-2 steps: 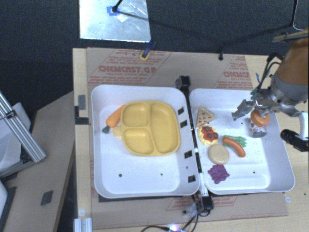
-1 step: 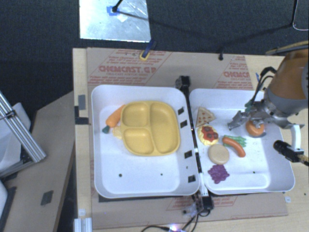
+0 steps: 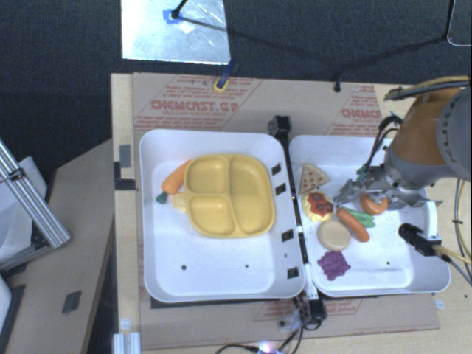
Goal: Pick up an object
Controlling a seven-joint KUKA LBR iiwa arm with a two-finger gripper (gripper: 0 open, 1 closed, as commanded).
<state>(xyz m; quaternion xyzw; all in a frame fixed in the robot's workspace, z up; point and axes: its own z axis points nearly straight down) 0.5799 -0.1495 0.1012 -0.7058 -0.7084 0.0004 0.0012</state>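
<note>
My gripper (image 3: 363, 195) hangs low over the middle of the right bin (image 3: 391, 275), with the arm reaching in from the right. A small orange round piece (image 3: 375, 205) lies right under or against it; whether it is gripped is unclear. Just left and below the gripper lie an orange sausage (image 3: 353, 225), a green piece (image 3: 363, 217) and a red and yellow pizza-like piece (image 3: 318, 205). A tan triangular slice (image 3: 313, 176), a tan round bun (image 3: 334, 235) and purple grapes (image 3: 335, 265) also lie in this bin.
The left bin (image 3: 169, 271) holds a yellow divided plate (image 3: 223, 195) with a toy carrot (image 3: 174, 178) at its left edge. A black divider (image 3: 291, 198) runs between the bins. A black part of the arm (image 3: 418, 240) sits over the right bin's right side.
</note>
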